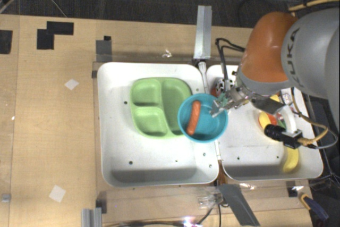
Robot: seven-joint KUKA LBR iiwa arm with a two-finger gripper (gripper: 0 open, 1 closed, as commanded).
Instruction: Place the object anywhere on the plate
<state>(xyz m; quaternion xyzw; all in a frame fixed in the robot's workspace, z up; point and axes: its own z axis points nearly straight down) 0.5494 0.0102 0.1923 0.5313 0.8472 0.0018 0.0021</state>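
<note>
One orange sausage (194, 117), long axis near-vertical.

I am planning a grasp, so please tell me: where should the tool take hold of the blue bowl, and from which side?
Probably the rim of the blue bowl, from above on its right side, one finger inside and one outside. The wall is thin and open upward; the orange sausage lies in the left half, and the left edge overlaps the green plate. The tool hangs at that right rim.
</note>
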